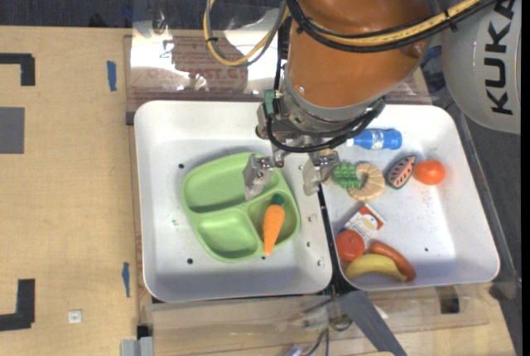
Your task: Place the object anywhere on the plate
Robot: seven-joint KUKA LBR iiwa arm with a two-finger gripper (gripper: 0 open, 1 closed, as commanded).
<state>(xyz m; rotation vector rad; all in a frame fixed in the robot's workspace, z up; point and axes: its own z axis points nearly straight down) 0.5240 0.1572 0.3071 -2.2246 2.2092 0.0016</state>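
Landmark: green plate [217,199], in the left bin [166,139].
Carrot [272,228]: lying in the plate's right-hand compartment.
Gripper [286,173]: over the plate's right edge, fingers spread, nothing between them.
Right bin [464,205]: right of the plate, holding a blue bottle [374,139], tomato [429,172], banana [371,266].

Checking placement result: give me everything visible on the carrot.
The carrot is a small toy, bright orange and plastic-looking, with a paler yellowish tip at its lower end. It lies roughly lengthwise along the right compartment of the green divided plate, resting on the plate's surface and close against its right rim. The plate sits in the left bin. The gripper is above the carrot, its fingers apart from it with nothing between them.
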